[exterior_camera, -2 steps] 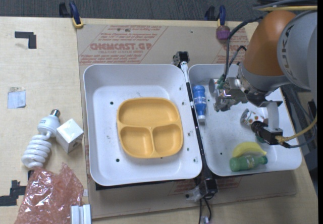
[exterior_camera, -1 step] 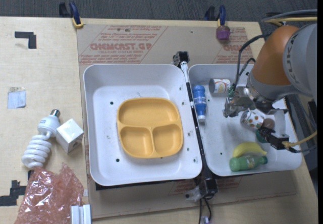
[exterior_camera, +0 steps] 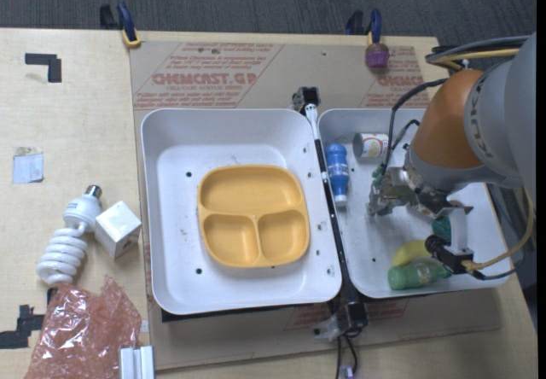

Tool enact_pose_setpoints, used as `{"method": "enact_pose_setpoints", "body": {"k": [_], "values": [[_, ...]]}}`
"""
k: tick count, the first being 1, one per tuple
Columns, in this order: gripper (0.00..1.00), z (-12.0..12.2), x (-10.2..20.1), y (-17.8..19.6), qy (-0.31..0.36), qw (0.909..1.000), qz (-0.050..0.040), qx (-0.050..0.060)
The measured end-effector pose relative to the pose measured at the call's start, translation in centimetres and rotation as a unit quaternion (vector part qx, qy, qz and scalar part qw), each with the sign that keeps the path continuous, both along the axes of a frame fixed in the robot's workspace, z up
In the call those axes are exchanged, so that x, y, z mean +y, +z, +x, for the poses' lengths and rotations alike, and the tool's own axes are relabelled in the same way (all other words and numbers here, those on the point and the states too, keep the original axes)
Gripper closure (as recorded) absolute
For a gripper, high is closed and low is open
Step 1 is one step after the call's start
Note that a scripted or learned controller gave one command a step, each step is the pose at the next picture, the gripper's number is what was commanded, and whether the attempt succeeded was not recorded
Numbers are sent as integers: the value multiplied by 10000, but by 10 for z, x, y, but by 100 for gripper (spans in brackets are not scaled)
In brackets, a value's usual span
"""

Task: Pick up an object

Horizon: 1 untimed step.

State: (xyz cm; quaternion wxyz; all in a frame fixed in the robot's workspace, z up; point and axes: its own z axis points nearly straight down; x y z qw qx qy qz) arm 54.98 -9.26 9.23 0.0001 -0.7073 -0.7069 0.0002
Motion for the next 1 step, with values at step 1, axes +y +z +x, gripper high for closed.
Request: {"method": "enact_pose_setpoints", "body": {"k": [1], "values": [[0,-65,-10,0,-7,10000,1,-4]]}}
